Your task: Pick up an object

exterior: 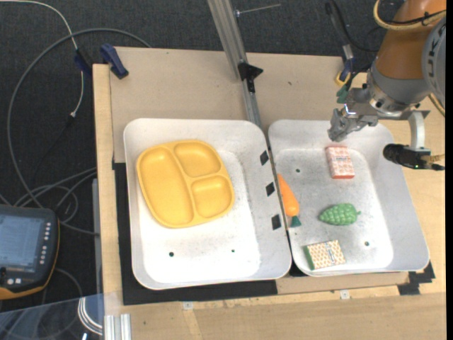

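Note:
The right bin (382,190) holds a pink and white box (340,162) near its back, a green bumpy fruit (339,214) in the middle, a small patterned packet (325,254) at the front, and an orange carrot (287,197) along its left wall. My gripper (342,128) hangs over the back of this bin, just behind the pink box and slightly to its left. Nothing shows between its fingers.
The left bin (205,253) carries a yellow divided plate (185,183). A metal post (232,30) rises behind the gap between the bins. Black clips (269,188) sit on the shared wall. Cables (42,105) and a pendant (25,246) lie left of the bench.

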`<state>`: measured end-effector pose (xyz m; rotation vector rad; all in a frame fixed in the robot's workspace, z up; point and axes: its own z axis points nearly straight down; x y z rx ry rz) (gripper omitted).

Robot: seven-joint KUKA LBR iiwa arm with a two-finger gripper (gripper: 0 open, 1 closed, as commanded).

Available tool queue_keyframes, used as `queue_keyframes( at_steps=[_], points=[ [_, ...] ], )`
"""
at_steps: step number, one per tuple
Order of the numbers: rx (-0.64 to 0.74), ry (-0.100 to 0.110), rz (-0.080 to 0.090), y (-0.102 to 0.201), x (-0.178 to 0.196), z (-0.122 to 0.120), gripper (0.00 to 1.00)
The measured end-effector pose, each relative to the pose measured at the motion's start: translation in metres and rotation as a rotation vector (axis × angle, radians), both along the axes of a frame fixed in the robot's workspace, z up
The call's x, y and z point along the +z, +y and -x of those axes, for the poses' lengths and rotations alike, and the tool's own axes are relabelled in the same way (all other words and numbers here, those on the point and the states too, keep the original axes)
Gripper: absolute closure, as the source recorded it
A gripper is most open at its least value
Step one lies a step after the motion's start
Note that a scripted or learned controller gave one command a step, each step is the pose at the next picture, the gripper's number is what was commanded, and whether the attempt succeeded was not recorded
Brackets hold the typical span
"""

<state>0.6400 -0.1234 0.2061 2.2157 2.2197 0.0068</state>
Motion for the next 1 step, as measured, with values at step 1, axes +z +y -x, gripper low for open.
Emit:
queue_keyframes(
  at_steps=[1],
  points=[
    [0.0,-0.001,0.001,0.0002,0.055,-0.0016,1.0]
  ],
)
